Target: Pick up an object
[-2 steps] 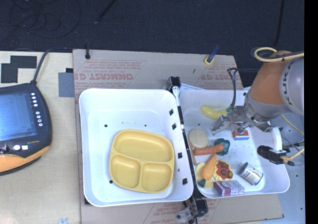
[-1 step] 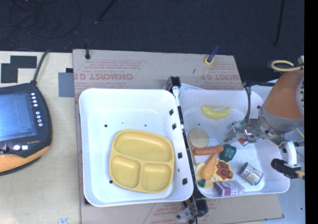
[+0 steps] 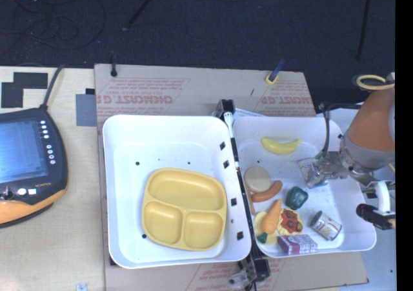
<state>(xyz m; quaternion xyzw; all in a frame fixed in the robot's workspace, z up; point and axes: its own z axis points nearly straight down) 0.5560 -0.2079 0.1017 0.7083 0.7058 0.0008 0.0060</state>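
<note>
Toward the far wall of the right bin (image 3: 361,244) lies the banana (image 3: 281,146), alone on bare white floor. Its long axis runs left to right, nearly parallel to that wall, tips curled toward the wall and belly toward the camera. Open floor surrounds the banana on all sides. The gripper (image 3: 315,171) hangs right of the banana and nearer the camera, apart from it (spread or closed: not readable at this slant; nothing seen held). Nearer than the banana sit a round tan disc (image 3: 257,179) touching a sausage (image 3: 268,191), then a green pepper (image 3: 297,197), carrot (image 3: 271,213) and can (image 3: 326,226). Left of the banana, past the divider, the left bin (image 3: 122,154) bears a yellow tray (image 3: 184,208).
</note>
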